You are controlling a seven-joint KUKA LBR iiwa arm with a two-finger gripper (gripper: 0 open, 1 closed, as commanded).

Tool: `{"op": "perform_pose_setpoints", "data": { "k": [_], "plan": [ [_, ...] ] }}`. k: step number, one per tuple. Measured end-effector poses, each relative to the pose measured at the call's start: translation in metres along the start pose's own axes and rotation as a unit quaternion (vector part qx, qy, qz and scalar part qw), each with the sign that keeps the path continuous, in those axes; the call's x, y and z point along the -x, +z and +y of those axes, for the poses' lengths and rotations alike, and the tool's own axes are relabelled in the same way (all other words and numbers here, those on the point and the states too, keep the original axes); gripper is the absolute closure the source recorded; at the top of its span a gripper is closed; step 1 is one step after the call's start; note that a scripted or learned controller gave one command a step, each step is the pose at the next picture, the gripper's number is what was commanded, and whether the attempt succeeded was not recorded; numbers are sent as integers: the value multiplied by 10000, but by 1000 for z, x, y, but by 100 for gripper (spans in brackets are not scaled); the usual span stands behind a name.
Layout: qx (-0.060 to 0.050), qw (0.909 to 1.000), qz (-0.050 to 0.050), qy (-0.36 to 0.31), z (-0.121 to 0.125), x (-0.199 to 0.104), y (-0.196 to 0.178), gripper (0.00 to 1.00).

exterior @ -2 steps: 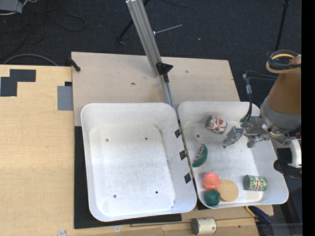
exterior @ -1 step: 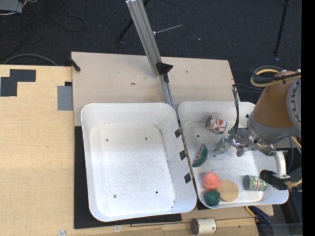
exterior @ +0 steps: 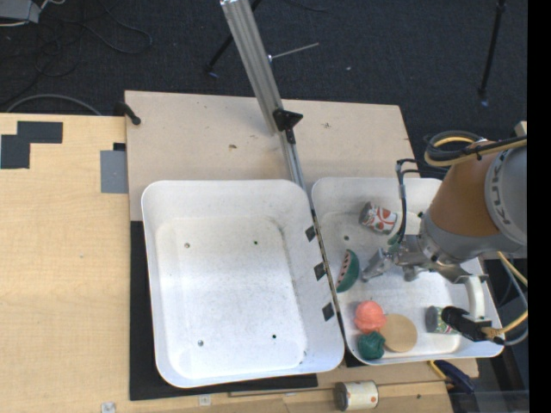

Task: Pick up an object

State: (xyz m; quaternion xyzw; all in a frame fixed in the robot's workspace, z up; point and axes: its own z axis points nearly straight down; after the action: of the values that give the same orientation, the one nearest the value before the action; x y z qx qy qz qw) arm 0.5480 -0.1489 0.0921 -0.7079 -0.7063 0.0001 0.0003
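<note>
Setting: dark carpeted floor [exterior: 362,50] with loose cables. On it stands a pale wooden bench [exterior: 198,136] carrying two shallow white bins side by side.

1. Left bin [exterior: 155,198]. White, speckled base.
2. Right bin [exterior: 331,188]. Holds all the loose items, so any pick has to be made here.
3. Metal rail [exterior: 258,67]. It slants down from the top of the view to the seam between the bins, apparently a fixed support.
4. Arm [exterior: 469,200]. Grey with an orange band, it reaches over the right bin from the right, wrist bent low so the tool points leftward across the bin floor.
5. Gripper [exterior: 375,268]. Low in the middle of the right bin. At this angle I cannot tell whether it is open or closed, and nothing can be seen held in it.
6. Watermelon slice [exterior: 347,270]. Lies against the bin's left wall, just beside the gripper tip. It is probably the object being approached, and the wall leaves little room on its far side.
7. Small can [exterior: 379,218]. Red and white, on its side near the far wall.
8. Orange ball [exterior: 370,315], green lump [exterior: 372,345] and tan disc [exterior: 399,333]. Clustered and touching at the near wall, so harder to take singly.
</note>
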Motion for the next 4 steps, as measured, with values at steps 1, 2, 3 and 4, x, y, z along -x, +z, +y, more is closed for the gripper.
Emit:
{"op": "perform_pose_setpoints", "data": {
  "k": [1,2,3,4],
  "plan": [
    [-3,10000,7,30,0,1,-11,100],
    [14,10000,-1,-19,-1,-8,-68,100],
    [23,10000,-6,-17,7,-6,-128,100],
    [22,10000,-6,-18,8,-5,-181,100]
  ]
}}
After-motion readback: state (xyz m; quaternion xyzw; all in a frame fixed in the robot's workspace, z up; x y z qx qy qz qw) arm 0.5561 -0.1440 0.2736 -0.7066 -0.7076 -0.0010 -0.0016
